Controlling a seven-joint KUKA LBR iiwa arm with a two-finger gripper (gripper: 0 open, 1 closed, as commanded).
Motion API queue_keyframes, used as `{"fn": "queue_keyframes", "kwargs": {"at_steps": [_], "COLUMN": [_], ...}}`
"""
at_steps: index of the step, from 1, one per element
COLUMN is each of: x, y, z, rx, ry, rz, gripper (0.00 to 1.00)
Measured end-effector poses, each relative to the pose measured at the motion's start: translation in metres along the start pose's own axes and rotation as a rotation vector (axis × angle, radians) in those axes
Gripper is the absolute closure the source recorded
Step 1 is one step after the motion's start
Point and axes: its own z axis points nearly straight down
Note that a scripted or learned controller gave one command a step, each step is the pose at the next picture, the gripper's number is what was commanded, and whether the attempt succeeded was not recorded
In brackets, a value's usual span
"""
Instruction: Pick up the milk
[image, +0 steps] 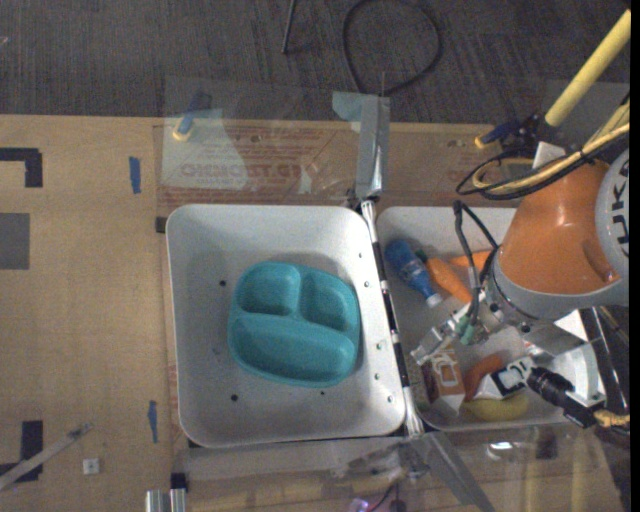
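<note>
- Bench (80, 330): a tan board surface carrying two shallow white bins side by side, with strips of black and blue tape at its left.
- Left bin (195, 260): holds one item, a teal plate (295, 322) with three compartments, lying flat near the bin's middle. The plate is well apart from the bin's walls.
- Divider: the two bins meet along a narrow seam between them; a grey metal bracket (371, 150) stands at its far end.
- Right bin (398, 235): cluttered. One blue bottle (412, 269) lies at the far left of this bin, tilted toward the near right. One orange carrot-like piece (452, 277) lies just beside it on the right. At the near edge sit one small carton with brown and white print, taken to be the milk (447, 383), one orange-red item (483, 371) just right of it, and one yellow banana-like piece (495, 407) nearest the rim.
- Arm (560, 250): reaches in from the right, its orange band over the right bin's far right portion and hiding part of the bin.
- Gripper (447, 340): low over the right bin, pointing toward the near left, just above the milk carton. Whether the jaws are released or clenched cannot be told. No item is seen between them.
</note>
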Motion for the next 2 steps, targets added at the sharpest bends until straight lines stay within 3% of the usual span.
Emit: {"fn": "queue_keyframes", "kwargs": {"at_steps": [1, 2], "x": [-0.041, -0.05], "y": [0.039, -0.023], "z": [0.0, 0.091], "rx": [-0.002, -0.002], "ry": [-0.003, -0.002], "rz": [0.105, 0.037], "gripper": [0.0, 0.0]}}
